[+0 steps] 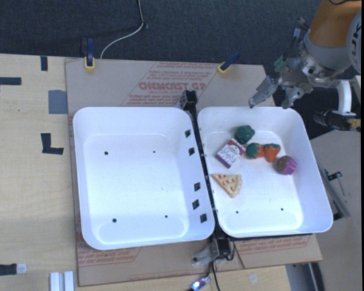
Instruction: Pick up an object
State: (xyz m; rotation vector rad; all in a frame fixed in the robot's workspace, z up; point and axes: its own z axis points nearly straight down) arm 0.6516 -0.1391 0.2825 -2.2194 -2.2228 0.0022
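Position: my gripper [272, 99] hangs above the far rim of the right bin [309, 162], toward that bin's far right corner, over the cardboard sheet [164, 83] rather than over the bin floor. My fingers [259, 96] are spread apart, released, nothing between them. One finger points down and toward the left bin; the other sits nearer my wrist.

Right bin contents, all clustered in its far half, well apart from my gripper:
- dark green lumpy piece [244, 133], closest to the far rim of the right bin.
- small red-and-white packet [229, 154], nearer the divider side of the right bin, just beside the green piece.
- second small green piece [253, 151], touching or just beside an orange piece [272, 152] on its outer side.
- purple rounded piece [285, 164], near the orange one, toward the right bin's outer wall.
- tan wedge with a lattice pattern [228, 183], nearer the middle of the right bin, apart from the rest.

Left bin [85, 162] joins the right bin along the shared middle edge, where a row of black clips [197, 190] runs.

Beyond the right bin's far rim: a blue-and-yellow clamp [226, 63] on the cardboard edge; another clamp [88, 54] further along past the left bin. A white cable [126, 38] trails over the dark floor beyond that.
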